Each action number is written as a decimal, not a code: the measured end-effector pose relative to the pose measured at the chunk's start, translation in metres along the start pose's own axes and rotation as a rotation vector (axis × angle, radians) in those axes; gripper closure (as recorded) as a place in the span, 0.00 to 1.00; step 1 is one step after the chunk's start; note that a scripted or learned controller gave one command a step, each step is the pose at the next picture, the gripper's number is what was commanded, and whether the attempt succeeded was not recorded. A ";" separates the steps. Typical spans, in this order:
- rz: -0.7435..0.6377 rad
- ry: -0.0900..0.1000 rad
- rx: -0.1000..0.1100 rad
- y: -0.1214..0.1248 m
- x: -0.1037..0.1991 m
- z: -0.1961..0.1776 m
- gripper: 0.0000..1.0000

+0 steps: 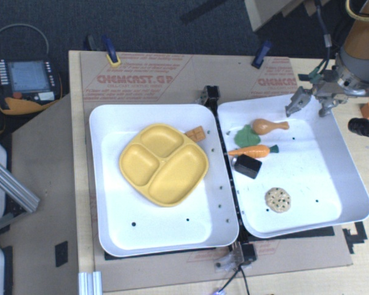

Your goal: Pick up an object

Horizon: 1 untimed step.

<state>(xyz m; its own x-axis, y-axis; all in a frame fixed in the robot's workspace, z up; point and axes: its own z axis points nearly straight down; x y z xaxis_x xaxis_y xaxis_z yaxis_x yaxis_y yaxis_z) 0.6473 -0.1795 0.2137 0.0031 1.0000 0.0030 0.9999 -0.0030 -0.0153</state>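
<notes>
Camera view: we note a cardboard-topped surface [172, 72] on dark carpet; orange carrot [251, 152] in right bin [350, 189]; pincer [310, 106] open, empty.

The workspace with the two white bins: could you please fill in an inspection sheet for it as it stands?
Surface: cardboard-covered bench bearing left bin and right bin side by side.
Job's things: in the right bin, chicken drumstick, green piece, carrot, black block, cookie, all lying loose.
Clutter: yellow divided plate in the left bin, small brown block at its upper right edge.
Grippers: gripper open, above the right bin's far edge, holding nothing.
Cables: cable at the bench's near edge.
Surroundings: teach pendant to the left; blue clamps on the far edge.
</notes>
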 end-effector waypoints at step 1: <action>-0.003 -0.003 -0.015 0.003 0.001 -0.010 0.00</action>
<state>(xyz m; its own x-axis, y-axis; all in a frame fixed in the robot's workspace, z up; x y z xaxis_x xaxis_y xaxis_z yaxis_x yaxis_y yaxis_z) 0.6503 -0.1788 0.2232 -0.0003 1.0000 -0.0001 1.0000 0.0003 -0.0003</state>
